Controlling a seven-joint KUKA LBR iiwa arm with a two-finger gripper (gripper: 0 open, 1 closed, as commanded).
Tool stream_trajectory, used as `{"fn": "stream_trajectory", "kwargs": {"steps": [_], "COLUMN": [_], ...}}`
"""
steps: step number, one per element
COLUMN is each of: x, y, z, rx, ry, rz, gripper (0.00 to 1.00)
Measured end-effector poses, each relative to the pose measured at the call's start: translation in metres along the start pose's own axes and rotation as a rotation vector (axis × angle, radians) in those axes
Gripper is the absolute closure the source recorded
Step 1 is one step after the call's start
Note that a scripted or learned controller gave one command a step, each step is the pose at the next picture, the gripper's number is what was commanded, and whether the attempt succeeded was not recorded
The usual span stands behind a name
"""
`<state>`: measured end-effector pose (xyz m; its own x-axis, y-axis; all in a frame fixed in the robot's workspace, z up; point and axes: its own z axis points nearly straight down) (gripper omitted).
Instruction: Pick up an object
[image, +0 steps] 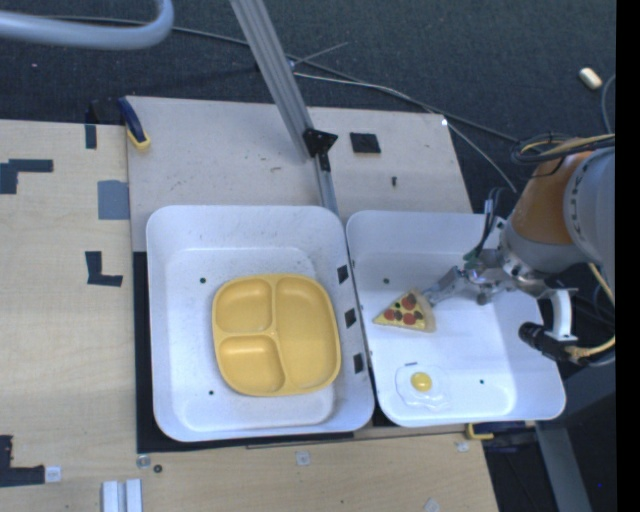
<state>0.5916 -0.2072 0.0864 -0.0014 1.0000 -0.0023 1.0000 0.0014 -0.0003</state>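
A toy pizza slice (405, 313) lies flat in the right bin (500, 400), near its middle left. A toy fried egg (420, 384) rests toward that bin's front edge. My gripper (436, 292) reaches in from the right and hangs low over the right bin. Its tip sits just up and to the right of the pizza slice's crust end. It is close to the slice, and nothing shows held in it. The grey arm with its orange band (545, 210) stands at the right rim of the bin.
The left bin (180, 240) holds a yellow divided plate (276, 333). A metal pole (290, 90) slants down to the gap between the bins at the back. Cables (560, 330) hang off the wrist over the right bin's right edge.
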Motion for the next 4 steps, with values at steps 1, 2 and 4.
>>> {"fn": "stream_trajectory", "kwargs": {"steps": [1, 2, 4], "x": [0.000, 0.009, 0.011], "y": [0.001, 0.004, 0.003], "z": [-0.013, -0.071, -0.161], "rx": [-0.003, -0.003, -0.003], "ry": [-0.001, 0.002, 0.002], "rz": [-0.001, -0.001, -0.001], "gripper": [1.00, 1.00, 1.00]}}
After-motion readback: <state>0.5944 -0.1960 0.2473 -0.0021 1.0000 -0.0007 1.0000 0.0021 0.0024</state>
